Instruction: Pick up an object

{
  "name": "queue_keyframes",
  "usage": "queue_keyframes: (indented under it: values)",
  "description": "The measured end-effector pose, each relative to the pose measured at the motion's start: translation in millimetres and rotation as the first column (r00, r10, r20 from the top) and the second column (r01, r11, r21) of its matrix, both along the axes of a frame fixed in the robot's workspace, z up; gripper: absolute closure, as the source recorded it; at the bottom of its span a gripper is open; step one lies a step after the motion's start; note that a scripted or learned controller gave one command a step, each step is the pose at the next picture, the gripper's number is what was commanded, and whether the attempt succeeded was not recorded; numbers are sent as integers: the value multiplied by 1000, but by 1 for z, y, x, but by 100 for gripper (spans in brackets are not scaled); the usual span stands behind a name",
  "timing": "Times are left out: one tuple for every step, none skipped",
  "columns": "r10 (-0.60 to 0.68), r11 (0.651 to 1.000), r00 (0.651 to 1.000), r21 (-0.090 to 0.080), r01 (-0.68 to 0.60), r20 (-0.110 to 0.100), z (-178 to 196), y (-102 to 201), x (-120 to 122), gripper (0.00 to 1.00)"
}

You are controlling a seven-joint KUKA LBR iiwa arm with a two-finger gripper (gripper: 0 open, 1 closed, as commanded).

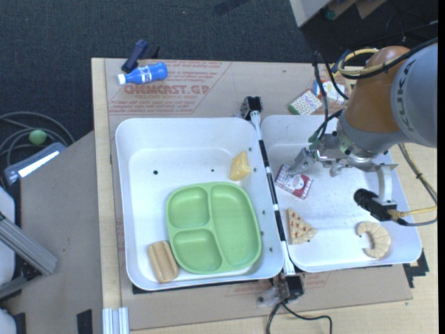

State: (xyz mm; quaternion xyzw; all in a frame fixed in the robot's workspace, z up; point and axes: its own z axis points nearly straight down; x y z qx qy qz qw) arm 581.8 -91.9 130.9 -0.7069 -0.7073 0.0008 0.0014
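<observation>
My gripper [304,163] hangs low over the back left part of the right bin [334,255]. Just below and left of it lies a small red and white packet [293,182], close to the gripper's tip; I cannot tell if they touch. A triangular waffle-like piece [299,226] lies by the divider at the front of that bin. A pale croissant [374,239] sits at its front right. The left bin [139,145] holds a green divided plate [211,226], a yellow wedge [240,166] and a tan wafer block [162,260].
The grey arm with its orange band [375,99] fills the back right of the right bin. Behind the bins a blue and white bottle [142,73] lies on the bench, and a small patterned box [305,104] stands near the arm.
</observation>
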Motion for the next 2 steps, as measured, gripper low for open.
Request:
queue_keyframes:
  values:
    - [0, 1000, 1000, 1, 0, 5, -40, -8, 10, 0]
    - [1, 1000, 1000, 2, -1, 11, -41, -8, 8, 0]
